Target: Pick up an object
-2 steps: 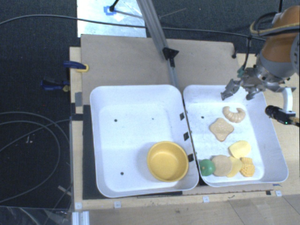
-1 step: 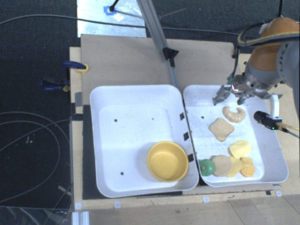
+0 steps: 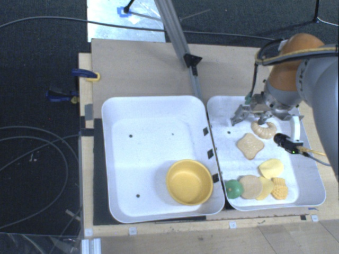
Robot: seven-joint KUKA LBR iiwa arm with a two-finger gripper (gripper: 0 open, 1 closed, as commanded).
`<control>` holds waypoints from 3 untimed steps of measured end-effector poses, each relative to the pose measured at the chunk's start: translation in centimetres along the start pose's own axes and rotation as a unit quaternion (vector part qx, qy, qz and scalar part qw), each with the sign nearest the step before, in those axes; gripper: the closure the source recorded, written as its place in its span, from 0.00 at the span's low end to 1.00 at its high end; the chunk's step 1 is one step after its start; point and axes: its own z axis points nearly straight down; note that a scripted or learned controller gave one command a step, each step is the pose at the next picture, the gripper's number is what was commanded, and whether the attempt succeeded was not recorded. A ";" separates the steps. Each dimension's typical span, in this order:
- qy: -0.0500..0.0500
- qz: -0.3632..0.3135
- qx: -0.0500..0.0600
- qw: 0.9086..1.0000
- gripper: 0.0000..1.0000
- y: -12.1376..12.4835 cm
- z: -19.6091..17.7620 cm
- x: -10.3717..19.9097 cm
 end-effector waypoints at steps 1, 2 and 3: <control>-0.001 -0.001 -0.004 1.000 1.00 0.2 -1.6 -0.1; 0.000 0.000 -0.004 1.000 1.00 0.6 -6.2 0.4; -0.001 0.000 -0.005 1.000 1.00 0.7 -12.6 1.0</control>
